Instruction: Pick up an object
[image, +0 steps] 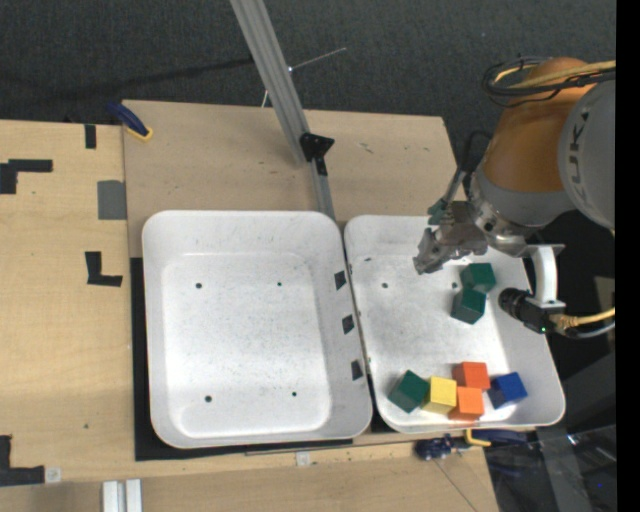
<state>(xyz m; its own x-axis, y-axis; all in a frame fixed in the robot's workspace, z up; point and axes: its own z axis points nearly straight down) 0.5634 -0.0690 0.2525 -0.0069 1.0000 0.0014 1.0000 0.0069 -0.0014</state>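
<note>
Wooden bench (250, 150), right bin (400, 330), arm (540, 140) bent down over it, fingers (432, 256) grip unclear, beside green blocks (472, 290).

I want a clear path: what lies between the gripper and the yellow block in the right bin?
In the camera view, bare white bin floor lies between the gripper and the yellow block; the dark green block sits just beside it.

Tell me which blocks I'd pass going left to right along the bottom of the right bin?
Green block → yellow block → orange blocks → blue block. The two orange ones sit one behind the other, so they share a place. They all lie in the right bin.
</note>
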